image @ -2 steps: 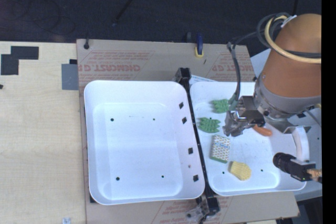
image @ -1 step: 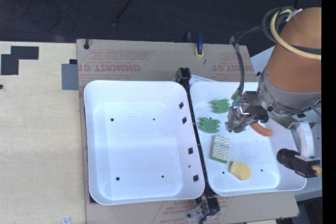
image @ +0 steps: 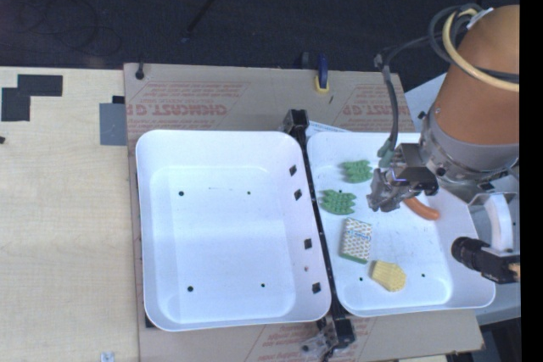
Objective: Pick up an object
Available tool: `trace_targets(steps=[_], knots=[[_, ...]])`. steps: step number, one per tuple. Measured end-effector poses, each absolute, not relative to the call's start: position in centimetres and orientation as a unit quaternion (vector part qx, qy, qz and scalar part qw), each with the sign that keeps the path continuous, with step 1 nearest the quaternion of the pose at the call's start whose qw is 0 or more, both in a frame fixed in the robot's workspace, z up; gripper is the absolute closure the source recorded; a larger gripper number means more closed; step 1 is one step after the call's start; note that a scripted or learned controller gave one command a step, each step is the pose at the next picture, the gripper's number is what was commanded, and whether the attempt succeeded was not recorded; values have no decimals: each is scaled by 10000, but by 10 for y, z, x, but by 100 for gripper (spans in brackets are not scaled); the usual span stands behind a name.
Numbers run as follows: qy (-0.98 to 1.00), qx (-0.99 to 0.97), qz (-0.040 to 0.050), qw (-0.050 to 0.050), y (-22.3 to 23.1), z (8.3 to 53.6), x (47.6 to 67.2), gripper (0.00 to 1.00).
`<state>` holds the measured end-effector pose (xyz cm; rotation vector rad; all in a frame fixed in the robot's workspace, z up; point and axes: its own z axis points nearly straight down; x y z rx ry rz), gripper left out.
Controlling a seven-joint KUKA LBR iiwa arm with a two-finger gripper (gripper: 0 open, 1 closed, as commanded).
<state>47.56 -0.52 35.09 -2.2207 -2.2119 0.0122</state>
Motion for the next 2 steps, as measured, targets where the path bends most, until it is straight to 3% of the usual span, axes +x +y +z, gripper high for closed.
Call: trace_targets(steps=[2], knots=[[-7054, -7087, 63, 58, -6, 369, 476, 100]])
